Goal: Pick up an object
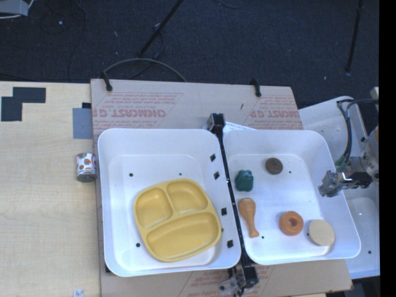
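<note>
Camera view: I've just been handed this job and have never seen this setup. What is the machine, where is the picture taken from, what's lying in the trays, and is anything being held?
One fixed camera looks down at a slant on a bench with two shallow white bins side by side. The machine is a single robot arm reaching in from the right; its claw sits at the right bin's right-hand rim. I cannot tell at this size whether anything is in it.

The left bin holds a yellow divided plate. The right bin holds five small things, all apart from one another: a green toy, a dark brown round piece, a toy drumstick, an orange doughnut and a pale round biscuit. A small printed can lies on the bench outside the left bin.

The job is simply to pick one object up.
</note>
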`<state>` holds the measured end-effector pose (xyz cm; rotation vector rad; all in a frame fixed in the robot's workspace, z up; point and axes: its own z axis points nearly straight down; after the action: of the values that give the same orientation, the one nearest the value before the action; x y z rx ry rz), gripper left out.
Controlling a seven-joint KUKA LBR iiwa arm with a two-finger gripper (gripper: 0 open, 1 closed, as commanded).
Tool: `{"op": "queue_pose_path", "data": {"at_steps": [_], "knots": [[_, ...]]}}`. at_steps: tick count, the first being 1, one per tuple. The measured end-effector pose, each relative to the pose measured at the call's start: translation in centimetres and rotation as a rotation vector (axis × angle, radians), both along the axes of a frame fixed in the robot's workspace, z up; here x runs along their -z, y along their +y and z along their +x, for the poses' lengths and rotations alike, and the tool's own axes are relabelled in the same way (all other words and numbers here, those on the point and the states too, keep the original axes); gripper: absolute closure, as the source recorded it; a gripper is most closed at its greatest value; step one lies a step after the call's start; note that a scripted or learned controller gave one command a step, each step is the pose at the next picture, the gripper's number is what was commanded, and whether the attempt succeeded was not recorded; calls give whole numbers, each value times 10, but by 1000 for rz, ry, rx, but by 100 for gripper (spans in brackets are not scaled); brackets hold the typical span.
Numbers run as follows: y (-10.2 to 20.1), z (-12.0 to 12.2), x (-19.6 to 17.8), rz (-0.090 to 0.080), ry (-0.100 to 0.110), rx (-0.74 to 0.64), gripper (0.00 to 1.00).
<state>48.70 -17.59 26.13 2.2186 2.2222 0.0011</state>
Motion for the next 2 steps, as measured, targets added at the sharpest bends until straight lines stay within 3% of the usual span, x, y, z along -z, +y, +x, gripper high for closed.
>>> {"op": "queue_pose_path", "data": {"at_steps": [2], "knots": [[104, -3, -3, 3, 5, -3, 100]]}}
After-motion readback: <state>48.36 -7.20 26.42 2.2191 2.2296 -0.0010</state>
